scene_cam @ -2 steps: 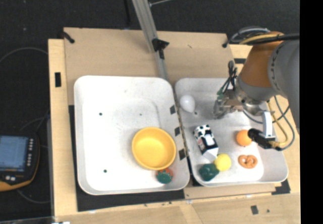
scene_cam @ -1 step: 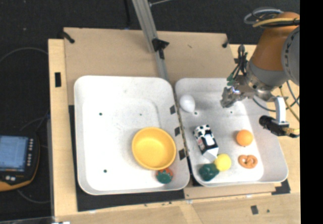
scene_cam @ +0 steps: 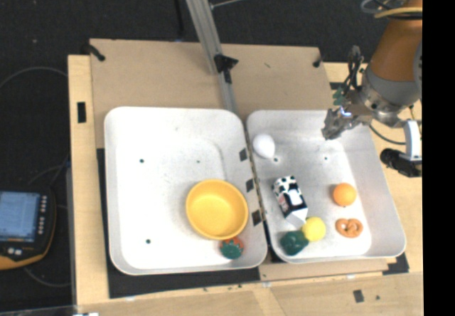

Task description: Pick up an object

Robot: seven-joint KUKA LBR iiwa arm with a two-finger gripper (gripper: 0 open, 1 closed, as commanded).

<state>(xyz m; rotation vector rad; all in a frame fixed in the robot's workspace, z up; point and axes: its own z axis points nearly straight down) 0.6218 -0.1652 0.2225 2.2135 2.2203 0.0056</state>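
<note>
Claw [scene_cam: 334, 126] is hanging over the right bin [scene_cam: 377, 186] near its far right corner; too small and dark to tell its opening, nothing seen in it. Arm is cut off at the right edge. In the right bin: white egg [scene_cam: 264, 145] by the left wall, carton [scene_cam: 289, 197] mid-bin, orange [scene_cam: 344, 194], pretzel [scene_cam: 348, 227], lemon [scene_cam: 314, 229], green lump [scene_cam: 292, 242]. Left bin [scene_cam: 142, 137]: yellow bowl [scene_cam: 217, 208] is partly hiding a red-green item [scene_cam: 232, 248].
</note>
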